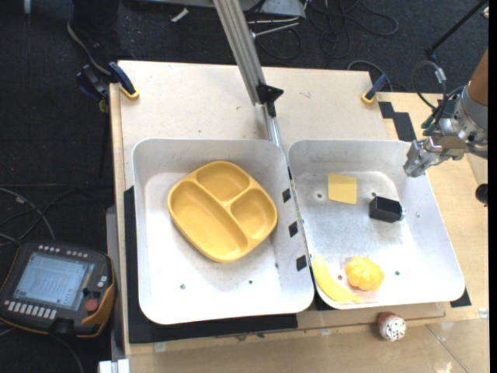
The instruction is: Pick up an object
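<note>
Objects for picking lie in the right bin (435, 231). I see a pale yellow square block (342, 189) lying flat near the middle of that bin's upper half, and just to its right a small black block (385, 209), close to it but not touching. Down at the near edge sits a rounded yellow-orange toy (363, 273), and beside it on the left a yellow banana-shaped piece (328, 281) curves along the bin's lower left corner.

From my station, the gripper (417, 164) hangs over the upper right rim of the right bin, up and to the right of the black block and apart from it. Nothing is between its tips that I can make out, and I cannot tell whether the claw is released or clenched, as it is too small and blurred.

Moving outward, the left bin (155, 286) holds a yellow divided plate (223, 210) with three compartments, set a little tilted near the centre. On the bench below the right bin lies a small speckled ball (393, 327). A teach pendant (53, 286) rests off the bench at lower left.
</note>
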### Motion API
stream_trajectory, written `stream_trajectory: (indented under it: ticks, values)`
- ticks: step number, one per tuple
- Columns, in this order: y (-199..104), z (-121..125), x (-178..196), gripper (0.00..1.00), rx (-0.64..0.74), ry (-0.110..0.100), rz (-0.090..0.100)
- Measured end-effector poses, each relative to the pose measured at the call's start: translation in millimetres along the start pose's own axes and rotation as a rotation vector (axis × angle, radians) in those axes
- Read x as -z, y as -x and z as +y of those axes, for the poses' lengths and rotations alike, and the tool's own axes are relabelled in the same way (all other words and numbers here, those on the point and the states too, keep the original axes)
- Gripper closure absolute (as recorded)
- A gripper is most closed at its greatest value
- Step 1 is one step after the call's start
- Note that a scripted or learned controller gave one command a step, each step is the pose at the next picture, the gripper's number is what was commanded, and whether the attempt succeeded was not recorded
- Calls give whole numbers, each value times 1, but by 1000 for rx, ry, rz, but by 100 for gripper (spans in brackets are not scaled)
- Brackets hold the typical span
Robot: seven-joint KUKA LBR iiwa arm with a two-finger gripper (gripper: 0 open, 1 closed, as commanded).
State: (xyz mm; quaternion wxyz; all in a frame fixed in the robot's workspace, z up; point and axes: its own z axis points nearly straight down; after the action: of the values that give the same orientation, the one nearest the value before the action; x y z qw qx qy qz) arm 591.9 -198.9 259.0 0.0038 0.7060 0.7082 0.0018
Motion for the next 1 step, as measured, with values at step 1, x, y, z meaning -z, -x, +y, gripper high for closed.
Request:
stream_trajectory:
  ticks: [1]
  values:
    - [0,1,9,100,-1,-5,2]
